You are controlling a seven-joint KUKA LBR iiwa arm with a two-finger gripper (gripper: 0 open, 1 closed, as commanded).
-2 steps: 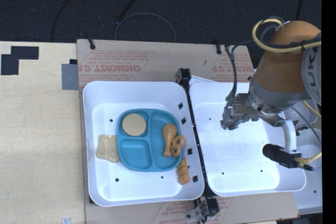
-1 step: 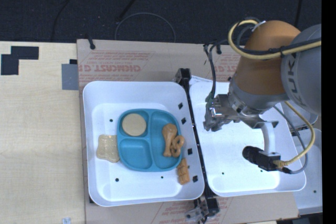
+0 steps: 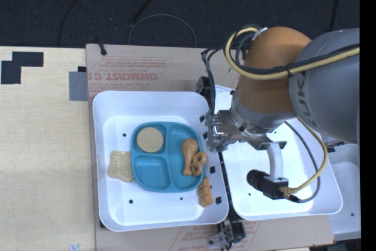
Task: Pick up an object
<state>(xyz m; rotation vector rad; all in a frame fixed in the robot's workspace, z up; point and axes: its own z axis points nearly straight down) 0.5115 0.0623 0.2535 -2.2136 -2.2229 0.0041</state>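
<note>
So, nearest to us in the left bin (image 3: pixel 153 211), a small brown lump (image 3: pixel 204 191) is lying just beside the near right corner of the blue tray (image 3: pixel 154 176). It is looking light and bumpy, and I am guessing a pinch across its thin middle would work best.

A little farther, on the left, a pale bread slice (image 3: pixel 120 166) is lying flat, touching the tray's left edge. It is looking light but flat. Flat things are hard to grab from above, so I am thinking its edge is the place to hold.

Farther again, a brown pretzel (image 3: pixel 193 156) is sitting in the tray's right part. It is looking light and stiff, with loops that may catch. Pinching one thick loop seems the safest way.

In the tray's far left part, a round tan disc (image 3: pixel 149 139) is lying flat. It is looking smooth and maybe slippery.

Just right of the pretzel, the gripper (image 3: pixel 214 133) is hanging over the line where the two bins are meeting. I cannot tell if it is open or closed, and I am not seeing anything in it. The pretzel is closest to it, so I am guessing that is the one to pick.

Counting up, I am seeing four food pieces, one of each kind, one tray, one grey arm (image 3: pixel 329 85), and two bins, with the right bin (image 3: pixel 252 208) under the arm.
</note>
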